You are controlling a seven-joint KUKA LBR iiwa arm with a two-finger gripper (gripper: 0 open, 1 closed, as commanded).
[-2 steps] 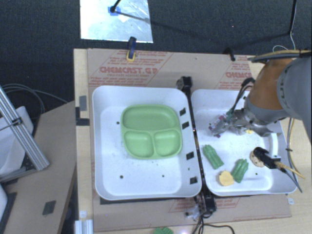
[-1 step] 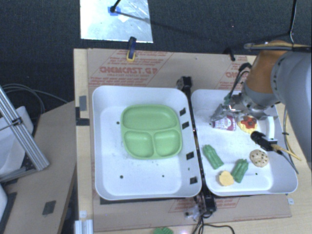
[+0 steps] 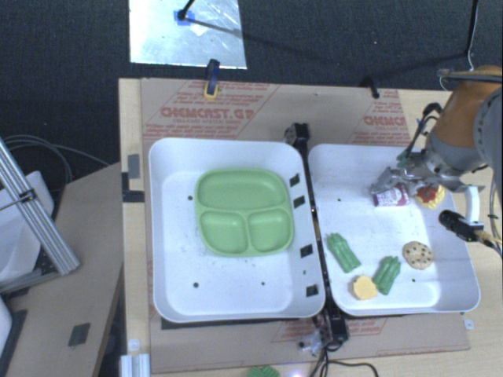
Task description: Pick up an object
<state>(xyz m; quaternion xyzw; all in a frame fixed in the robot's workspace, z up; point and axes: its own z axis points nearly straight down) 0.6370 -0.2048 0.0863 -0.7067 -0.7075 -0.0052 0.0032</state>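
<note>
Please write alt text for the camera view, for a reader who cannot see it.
The gripper is low in the right bin, at a red-and-white packet. Nearby lie a cookie, two green vegetable toys and a yellow piece; the left bin holds a green divided plate.

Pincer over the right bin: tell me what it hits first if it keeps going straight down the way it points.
Most likely the small red-and-white packet, which lies right at the tip of the pincer on the right bin. Depth is hard to judge from this slanted view, so it may land just beside it.
</note>
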